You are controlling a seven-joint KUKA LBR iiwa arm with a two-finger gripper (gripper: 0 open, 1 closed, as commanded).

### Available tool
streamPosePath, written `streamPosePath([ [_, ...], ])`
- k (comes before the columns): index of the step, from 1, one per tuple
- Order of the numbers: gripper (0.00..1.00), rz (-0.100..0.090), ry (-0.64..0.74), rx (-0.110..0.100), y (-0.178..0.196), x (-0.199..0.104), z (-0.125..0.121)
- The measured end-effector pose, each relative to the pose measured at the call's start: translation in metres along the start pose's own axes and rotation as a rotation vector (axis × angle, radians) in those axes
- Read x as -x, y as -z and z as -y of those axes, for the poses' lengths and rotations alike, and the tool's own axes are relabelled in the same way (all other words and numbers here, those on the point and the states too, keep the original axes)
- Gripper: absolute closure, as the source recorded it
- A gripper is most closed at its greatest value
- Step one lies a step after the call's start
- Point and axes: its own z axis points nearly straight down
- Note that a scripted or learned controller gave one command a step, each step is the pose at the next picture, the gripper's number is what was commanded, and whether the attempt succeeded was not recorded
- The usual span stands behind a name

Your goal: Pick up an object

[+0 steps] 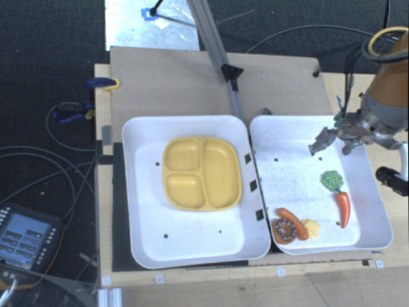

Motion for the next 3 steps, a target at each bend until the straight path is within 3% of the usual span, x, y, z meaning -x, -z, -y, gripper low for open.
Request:
streamPosePath([
  [1, 0.0, 0.0, -0.001, 0.0, 0.0, 0.0, 0.0],
  [3, 0.0, 0.0, -0.006, -0.004, -0.11, 0.017, 0.002],
])
